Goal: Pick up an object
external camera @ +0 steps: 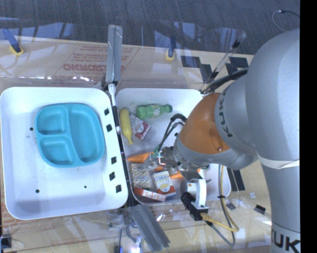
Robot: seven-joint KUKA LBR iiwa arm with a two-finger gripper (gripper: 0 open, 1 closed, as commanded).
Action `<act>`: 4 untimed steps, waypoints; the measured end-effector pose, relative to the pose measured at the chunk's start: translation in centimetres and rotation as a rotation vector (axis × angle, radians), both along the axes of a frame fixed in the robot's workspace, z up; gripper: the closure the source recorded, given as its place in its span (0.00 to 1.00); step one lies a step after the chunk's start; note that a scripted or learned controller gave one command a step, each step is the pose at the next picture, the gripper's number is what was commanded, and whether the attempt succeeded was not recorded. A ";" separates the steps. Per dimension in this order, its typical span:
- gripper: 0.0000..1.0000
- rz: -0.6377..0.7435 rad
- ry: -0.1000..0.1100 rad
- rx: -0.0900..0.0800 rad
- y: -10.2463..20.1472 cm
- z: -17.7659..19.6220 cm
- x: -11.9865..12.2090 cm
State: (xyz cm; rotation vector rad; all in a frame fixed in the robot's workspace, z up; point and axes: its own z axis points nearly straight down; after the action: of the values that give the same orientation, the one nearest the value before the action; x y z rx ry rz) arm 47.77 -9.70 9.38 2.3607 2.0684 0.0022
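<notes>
**Low over the right bin's front pile**

Nearest the camera, the packets point(154, 182) lie heaped at the front of the right bin point(127, 188), and the gripper point(171, 162) sits directly over them, its opening impossible to judge from above. An orange carrot point(138, 157) lies just left of it, long axis left to right. Farther back are the yellow banana point(126, 125) and green bottle point(153, 110). The arm point(253, 120) bends steeply down from the right.

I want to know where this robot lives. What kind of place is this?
Probably a robot lab, not a kitchen. A big grey arm reaches over two white bins on a bench, one with a blue plate, one with toy food like a banana and green bottle.
</notes>
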 end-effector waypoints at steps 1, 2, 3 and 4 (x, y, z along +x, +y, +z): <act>1.00 0.004 -0.001 -0.001 -0.1 0.9 0.1; 0.00 0.004 -0.001 -0.002 -0.1 0.9 0.1; 1.00 0.009 0.001 -0.002 -0.1 1.7 0.2; 0.00 0.009 0.001 -0.002 -0.1 1.7 0.2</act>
State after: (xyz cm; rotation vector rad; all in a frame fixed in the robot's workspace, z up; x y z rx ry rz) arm 47.93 -9.79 11.05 2.3503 2.0782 -0.0007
